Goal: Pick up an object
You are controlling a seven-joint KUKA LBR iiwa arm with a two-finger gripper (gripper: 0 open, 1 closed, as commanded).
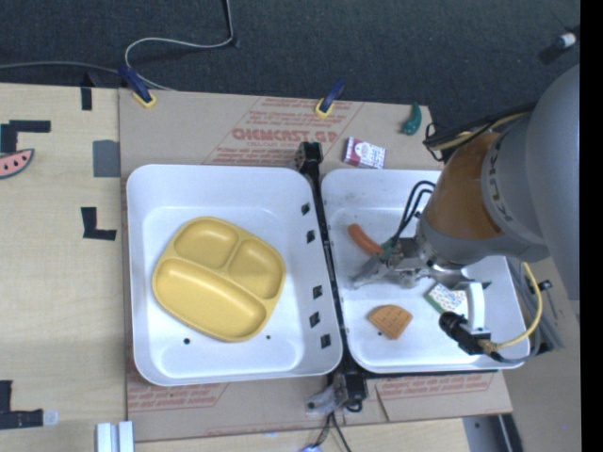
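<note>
In the right bin [369,194], an orange carrot-shaped piece [361,236] lies near the left wall. A brown waffle-like wedge [389,320] rests close to the front wall. A small green-and-white packet [446,298] is partly tucked under the arm. My gripper [369,269] is low in this bin, pointing left. It sits just below the lower end of the orange piece and above the brown wedge. The arm's grey wrist and orange band cover the bin's right half.
The left bin [151,188] holds a yellow divided plate [219,276]. On the cardboard behind the bins lie a small red-and-white packet [363,153] and a green item [413,118]. A black divider [318,252] runs between the bins.
</note>
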